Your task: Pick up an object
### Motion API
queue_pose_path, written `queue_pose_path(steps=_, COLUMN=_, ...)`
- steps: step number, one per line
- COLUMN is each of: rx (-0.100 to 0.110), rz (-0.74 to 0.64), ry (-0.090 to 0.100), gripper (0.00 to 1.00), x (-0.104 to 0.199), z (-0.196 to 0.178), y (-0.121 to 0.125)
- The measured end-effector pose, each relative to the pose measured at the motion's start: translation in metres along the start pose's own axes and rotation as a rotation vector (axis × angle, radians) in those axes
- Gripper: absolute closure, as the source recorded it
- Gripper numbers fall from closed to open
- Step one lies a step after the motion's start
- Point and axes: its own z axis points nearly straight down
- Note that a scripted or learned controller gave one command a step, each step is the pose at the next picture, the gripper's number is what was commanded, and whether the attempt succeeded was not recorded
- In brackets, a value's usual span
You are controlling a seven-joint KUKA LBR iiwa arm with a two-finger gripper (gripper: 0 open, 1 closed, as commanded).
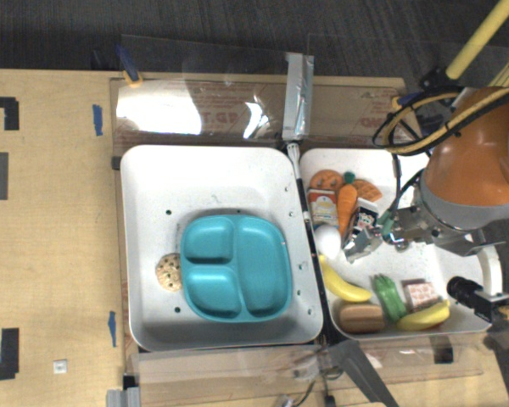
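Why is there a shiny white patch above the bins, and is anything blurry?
In the camera view, the white patch is glare on the clear plastic sheet behind the left bin, brightest at its left; the teal divided plate and cookie look sharp, while the end effector over the right bin looks slightly blurred.

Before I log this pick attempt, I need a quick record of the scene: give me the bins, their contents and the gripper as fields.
left bin: teal divided plate, cookie touching its left edge
right bin: carrot, two bananas, white egg, green item, brown roll, small boxes
gripper: over the right bin, beside the carrot
grasp: cannot tell
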Motion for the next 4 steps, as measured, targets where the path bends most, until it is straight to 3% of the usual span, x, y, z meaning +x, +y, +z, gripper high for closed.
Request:
queue_pose_path(steps=1, rx=-0.002, rz=0.023, ry=-0.004, gripper=0.00, x=-0.045, z=0.025, y=0.014)
queue_pose_path(steps=2, rx=-0.006, rz=0.020, ry=-0.004, gripper=0.00, x=-0.044, z=0.024, y=0.015)
queue_pose_path(steps=3, rx=-0.005, rz=0.072, ry=-0.001, gripper=0.00, x=-0.003, z=-0.005, y=-0.007)
queue_pose_path(steps=4, rx=-0.002, rz=0.172, ry=-0.002, gripper=0.00, x=0.002, z=0.027, y=0.086)
